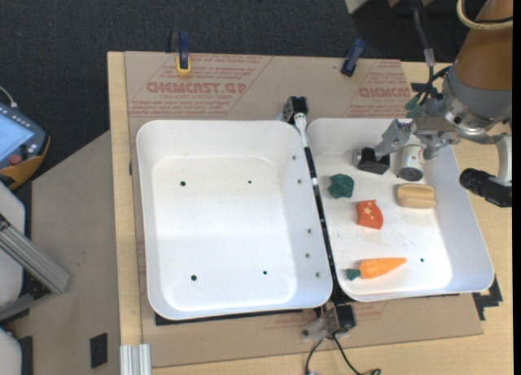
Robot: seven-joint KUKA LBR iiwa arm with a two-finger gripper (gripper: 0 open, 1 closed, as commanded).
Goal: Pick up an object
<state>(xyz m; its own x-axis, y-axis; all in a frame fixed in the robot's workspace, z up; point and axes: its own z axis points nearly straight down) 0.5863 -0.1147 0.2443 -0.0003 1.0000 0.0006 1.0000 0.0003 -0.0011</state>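
Nothing is picked up yet, as far as you can see: the hand [389, 154] hangs low over the far part of the right bin [464, 263], and you cannot tell how it is set. All four candidates lie loose on the bin floor. Nearest the hand: a tan bread-like block [416, 196] and a dark green lump [342, 185]. Further toward you: a red strawberry-like piece [369, 214], then an orange carrot [378, 268] lying flat, green tip pointing left. The left bin [155, 141] holds no objects. Choosing, descending and grasping remain.
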